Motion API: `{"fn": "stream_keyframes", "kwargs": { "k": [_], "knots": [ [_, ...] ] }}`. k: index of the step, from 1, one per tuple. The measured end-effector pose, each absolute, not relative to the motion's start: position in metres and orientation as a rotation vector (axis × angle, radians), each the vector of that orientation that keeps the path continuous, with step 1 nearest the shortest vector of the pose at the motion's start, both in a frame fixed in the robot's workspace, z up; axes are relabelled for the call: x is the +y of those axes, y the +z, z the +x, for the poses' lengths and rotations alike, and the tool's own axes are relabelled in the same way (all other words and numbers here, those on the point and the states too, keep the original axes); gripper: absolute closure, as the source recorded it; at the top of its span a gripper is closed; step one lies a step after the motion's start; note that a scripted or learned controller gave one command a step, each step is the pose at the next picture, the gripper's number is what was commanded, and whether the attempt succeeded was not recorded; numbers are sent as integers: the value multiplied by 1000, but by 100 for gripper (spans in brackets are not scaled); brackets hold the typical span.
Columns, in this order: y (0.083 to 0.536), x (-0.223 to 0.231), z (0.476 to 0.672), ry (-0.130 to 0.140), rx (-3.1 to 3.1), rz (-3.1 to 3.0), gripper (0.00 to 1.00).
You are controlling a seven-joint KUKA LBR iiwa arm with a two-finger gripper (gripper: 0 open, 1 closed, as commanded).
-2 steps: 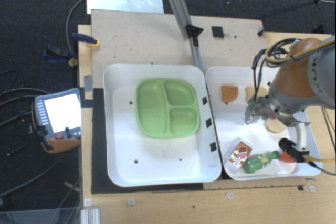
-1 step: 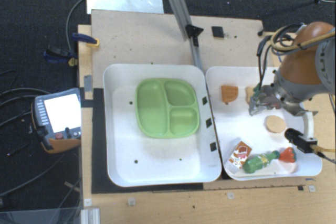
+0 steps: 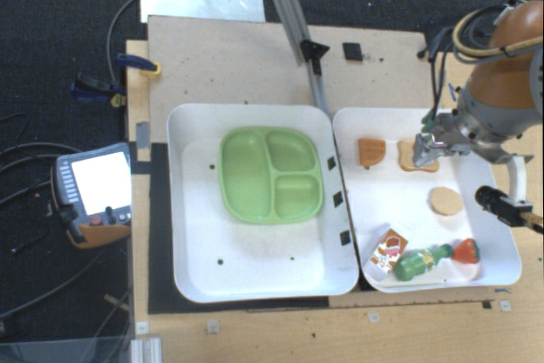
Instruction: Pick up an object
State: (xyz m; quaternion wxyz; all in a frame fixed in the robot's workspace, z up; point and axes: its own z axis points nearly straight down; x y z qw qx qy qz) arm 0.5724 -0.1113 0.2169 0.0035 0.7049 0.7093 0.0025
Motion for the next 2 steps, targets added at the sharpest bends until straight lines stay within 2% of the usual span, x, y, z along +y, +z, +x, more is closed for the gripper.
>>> {"fn": "stream_keyframes", "kwargs": {
  "k": [1,2],
  "knots": [
    [251,-111,574,6,2224,2212,100],
    [238,-60,574,4,2232,2211,100]
  ]
}}
